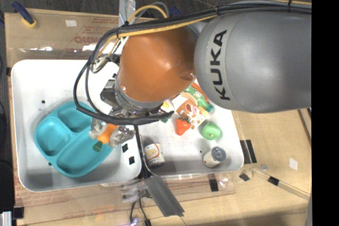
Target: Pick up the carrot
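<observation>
Two white bins lie side by side under the arm, and the gripper [109, 134] hangs over the left bin [24, 114], near the wall that divides it from the right bin [233, 129]. Between its two pale fingers [97, 127] I see the carrot [106, 135], an orange piece with a small green end [98, 147] pointing down in the picture. The jaws stand only as wide as the carrot, closed against it from both sides. I cannot tell if the carrot is lifted or if it touches the tray.

Just under and to the left of the jaws lies a teal tray [63, 140] with compartments; the carrot is over its right edge. To the right of the jaws, past the dividing wall, stands a small can [153, 153]. Further right from the jaws are a red strawberry-like thing [182, 126], a printed carton [192, 109], a green apple [211, 130] and a small round jar [214, 156]. Above the jaws, the orange band of the arm [153, 66] and its grey body [254, 55] cover much of both bins. Black cables [85, 77] run down beside the wrist.
</observation>
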`<state>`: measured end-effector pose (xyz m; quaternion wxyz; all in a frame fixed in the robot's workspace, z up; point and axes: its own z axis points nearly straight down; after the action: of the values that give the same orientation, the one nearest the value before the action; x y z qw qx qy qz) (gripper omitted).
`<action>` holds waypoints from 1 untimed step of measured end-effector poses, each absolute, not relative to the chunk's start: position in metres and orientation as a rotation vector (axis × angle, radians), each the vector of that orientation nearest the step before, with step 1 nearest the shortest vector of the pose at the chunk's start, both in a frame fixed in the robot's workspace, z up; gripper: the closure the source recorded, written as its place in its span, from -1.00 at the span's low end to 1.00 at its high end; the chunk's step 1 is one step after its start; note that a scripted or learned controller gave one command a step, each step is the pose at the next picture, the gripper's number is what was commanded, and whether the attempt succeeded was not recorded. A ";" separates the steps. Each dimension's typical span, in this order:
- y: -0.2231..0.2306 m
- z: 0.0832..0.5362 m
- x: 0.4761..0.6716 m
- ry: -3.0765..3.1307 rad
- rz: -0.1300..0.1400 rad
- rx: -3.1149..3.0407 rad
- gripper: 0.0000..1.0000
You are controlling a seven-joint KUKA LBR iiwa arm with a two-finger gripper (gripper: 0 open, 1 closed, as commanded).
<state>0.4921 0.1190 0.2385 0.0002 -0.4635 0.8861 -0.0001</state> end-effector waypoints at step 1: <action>0.129 0.233 0.489 2.523 -0.001 -1.872 1.00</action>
<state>0.4886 0.1292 0.2328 0.0002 -0.5959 0.8031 -0.0003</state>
